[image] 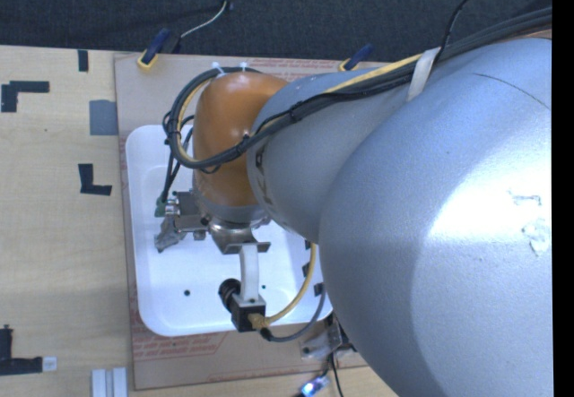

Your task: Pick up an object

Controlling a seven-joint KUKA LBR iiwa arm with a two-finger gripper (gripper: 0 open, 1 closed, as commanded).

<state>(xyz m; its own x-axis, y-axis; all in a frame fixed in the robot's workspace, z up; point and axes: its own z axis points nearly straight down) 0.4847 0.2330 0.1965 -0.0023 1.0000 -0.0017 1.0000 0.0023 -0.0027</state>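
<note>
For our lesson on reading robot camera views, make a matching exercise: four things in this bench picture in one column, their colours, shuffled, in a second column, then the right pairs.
Things:
1. bin
2. band above the wrist
3. arm's large body
4. clamps at the board's back edge

Colours:
A. grey
B. yellow and blue
C. white
D. orange

Pairs: 1-C, 2-D, 3-A, 4-B.
</note>
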